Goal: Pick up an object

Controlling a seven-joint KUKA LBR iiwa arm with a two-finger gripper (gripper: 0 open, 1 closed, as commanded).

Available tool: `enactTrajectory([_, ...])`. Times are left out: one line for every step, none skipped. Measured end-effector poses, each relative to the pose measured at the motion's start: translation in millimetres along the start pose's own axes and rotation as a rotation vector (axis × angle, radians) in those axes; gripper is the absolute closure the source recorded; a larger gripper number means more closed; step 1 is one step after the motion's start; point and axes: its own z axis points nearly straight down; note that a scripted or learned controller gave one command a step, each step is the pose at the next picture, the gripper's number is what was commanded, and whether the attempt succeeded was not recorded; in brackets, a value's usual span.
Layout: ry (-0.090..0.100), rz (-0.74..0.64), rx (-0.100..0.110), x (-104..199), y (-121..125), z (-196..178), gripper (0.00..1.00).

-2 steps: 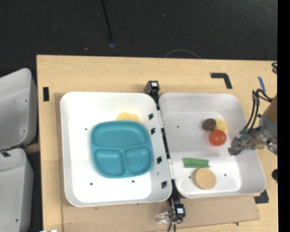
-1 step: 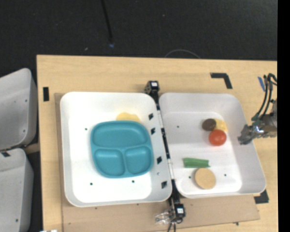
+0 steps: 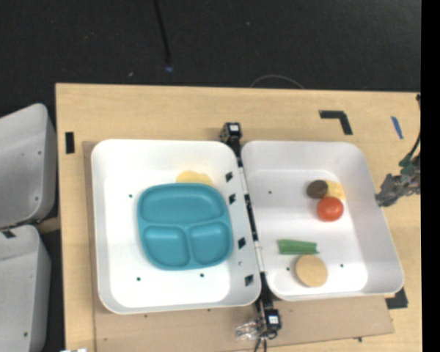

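Two shallow white bins are sitting side by side on a pale wooden bench [image 3: 154,112], joined along their shared edge by a row of small black clips. The left bin [image 3: 110,270] is carrying a teal divided tray [image 3: 183,224], its one wide compartment lying on the far side and two smaller ones on the near side. A yellow object [image 3: 193,177] is peeking out from behind the tray's far edge, touching or just beside it; which cannot be told.

The right bin [image 3: 367,189] is holding the candidates for picking. Toward its far right, a dark brown round piece [image 3: 317,189] is resting against a small yellow piece [image 3: 338,191], with a red, tomato-like ball [image 3: 330,209] lying just near of both and seemingly touching them. Nearer the camera, a green strip [image 3: 298,247] is lying flat, roughly left to right, and a tan round disc [image 3: 311,271] is sitting just near of it.

At the right edge of the scene, beyond the right bin's outer wall, the end effector [image 3: 397,185] is hovering over the bench, apart from every object. It is too small and partly cut off, so whether it is released or clenched cannot be told; nothing is visible in its grip.

Grey panels are standing to the left of the bench, and a dark floor is stretching beyond its far edge.
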Motion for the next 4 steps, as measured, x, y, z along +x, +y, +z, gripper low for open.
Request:
enactTrajectory([0.004, -0.003, 0.005, 50.5, 1.8, -5.1, 1.00])
enactTrajectory([0.003, -0.001, 0.006, 106.5, 8.9, 6.9, 1.00])
enactTrajectory([0.005, -0.003, 0.006, 159.4, 7.5, 2.9, 1.00])
enactTrajectory([0.004, -0.002, 0.009, 208.7, 14.9, 12.5, 1.00])
